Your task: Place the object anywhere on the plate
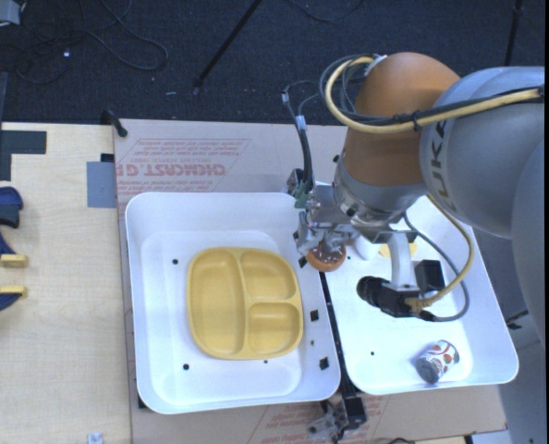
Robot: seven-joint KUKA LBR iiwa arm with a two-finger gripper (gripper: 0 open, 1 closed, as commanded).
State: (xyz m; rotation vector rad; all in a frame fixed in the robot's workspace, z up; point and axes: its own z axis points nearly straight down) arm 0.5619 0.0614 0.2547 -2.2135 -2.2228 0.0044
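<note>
Hand (324,244) sits over the divide between the two bins, at the left bin's right rim. A small round orange-brown object (326,259) hangs right under it, apparently pinched between the fingers, though the contact is too small to confirm. Yellow compartment plate (245,302) lies in the left bin (154,239), to the hand's left and slightly toward the camera, long axis roughly front to back. Next move is a short shift left over the plate. A crumpled can (436,359) rests in the right bin (482,340).
</note>
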